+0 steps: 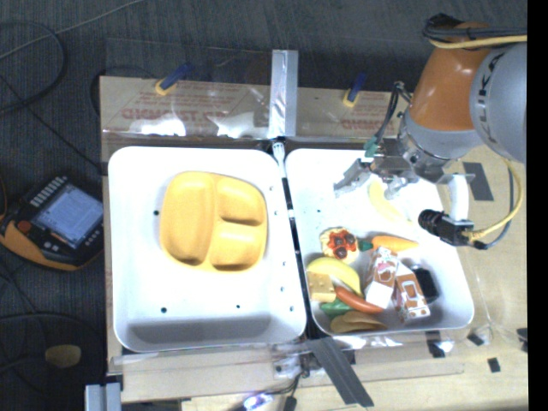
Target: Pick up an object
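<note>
The hand (377,176) hangs over the right bin (312,178), fingers apart, holding nothing. Just below it lies a banana (379,202). Approach step, likely; next comes a descent and closing.

From my remote seat, I see the yellow divided tray (212,219) lying well to the left of the pincer, inside the left white bin (128,315), apart from its walls. Far beyond that, on the dark floor at the left edge, sits a handheld pendant (53,221) with a lit screen. Above and left of the pincer, two blue-and-yellow clamps (174,78) grip the cardboard backing (205,101) behind the bins.
</note>
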Tool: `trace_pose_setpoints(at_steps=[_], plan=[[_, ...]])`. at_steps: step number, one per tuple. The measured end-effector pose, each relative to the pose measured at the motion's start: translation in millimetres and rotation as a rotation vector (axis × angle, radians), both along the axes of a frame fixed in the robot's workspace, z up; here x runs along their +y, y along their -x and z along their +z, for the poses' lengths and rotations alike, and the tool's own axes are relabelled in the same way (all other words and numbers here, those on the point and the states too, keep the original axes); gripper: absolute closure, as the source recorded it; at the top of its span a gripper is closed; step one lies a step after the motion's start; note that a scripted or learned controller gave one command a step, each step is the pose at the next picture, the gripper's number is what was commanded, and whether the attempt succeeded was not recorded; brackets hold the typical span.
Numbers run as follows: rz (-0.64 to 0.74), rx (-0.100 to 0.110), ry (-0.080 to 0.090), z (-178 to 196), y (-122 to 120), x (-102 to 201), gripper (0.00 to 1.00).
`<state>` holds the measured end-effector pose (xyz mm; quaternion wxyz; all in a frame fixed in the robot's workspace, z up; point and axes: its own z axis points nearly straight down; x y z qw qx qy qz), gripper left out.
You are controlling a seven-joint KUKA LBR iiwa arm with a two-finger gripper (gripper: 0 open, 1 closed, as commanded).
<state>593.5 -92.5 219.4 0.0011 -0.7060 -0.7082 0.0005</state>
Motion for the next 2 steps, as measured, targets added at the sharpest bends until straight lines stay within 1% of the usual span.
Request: trace_pose_setpoints(at_steps=[1,2], plan=[[-0.093,0.0,0.002,10.3,-70.5,57.9,0.0],[-0.149,0.0,0.002,62.8,-41.2,64.5,0.0]])
